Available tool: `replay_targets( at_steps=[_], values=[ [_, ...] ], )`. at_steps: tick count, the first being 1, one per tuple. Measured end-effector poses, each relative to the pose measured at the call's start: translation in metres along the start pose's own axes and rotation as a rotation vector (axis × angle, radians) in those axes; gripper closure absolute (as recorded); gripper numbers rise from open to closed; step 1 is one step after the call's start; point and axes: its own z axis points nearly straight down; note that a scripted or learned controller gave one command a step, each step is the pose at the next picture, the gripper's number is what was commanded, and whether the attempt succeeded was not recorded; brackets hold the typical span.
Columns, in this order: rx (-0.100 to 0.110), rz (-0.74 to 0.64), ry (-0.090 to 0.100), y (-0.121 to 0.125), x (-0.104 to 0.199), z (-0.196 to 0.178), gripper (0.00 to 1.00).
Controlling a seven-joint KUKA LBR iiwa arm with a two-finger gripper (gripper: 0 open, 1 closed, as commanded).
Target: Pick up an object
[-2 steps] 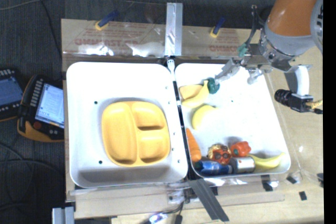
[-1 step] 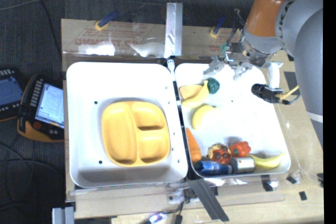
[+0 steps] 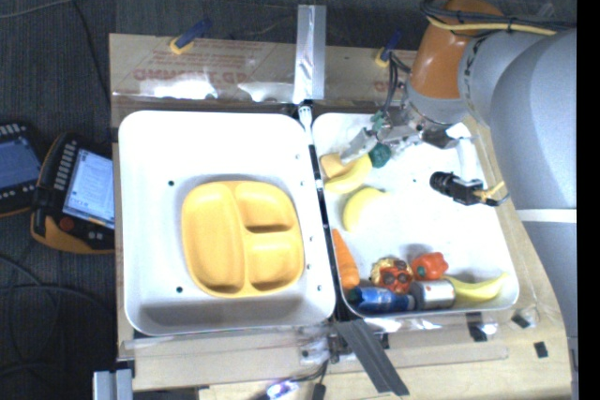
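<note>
A black and orange handheld pendant (image 3: 73,192) is seen on the dark floor left of the table (image 3: 216,75). In the left white bin (image 3: 141,155) a yellow divided plastic tray (image 3: 242,235) lies flat. In the right white bin (image 3: 487,239), a yellow wedge-shaped piece (image 3: 343,169) is found near the far left corner, with a pale yellow curved piece (image 3: 359,203) just beside it. An orange carrot (image 3: 345,264) lies along the left wall. A blue can (image 3: 380,299), a small orange and red toy (image 3: 392,273), a red pepper (image 3: 429,266) and a yellow banana (image 3: 476,287) are clustered along the near wall. The jaws (image 3: 375,145) are lowered over the yellow wedge; whether they are wide or closed cannot be told.
</note>
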Motion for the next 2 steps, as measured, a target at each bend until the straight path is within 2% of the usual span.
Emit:
replay_targets(
  at_steps=[1,2],
  values=[
    [-0.007,-0.001,-0.002,0.002,0.000,-0.013,1.00],
    [0.005,0.173,-0.001,-0.037,0.053,-0.088,1.00]
  ],
)
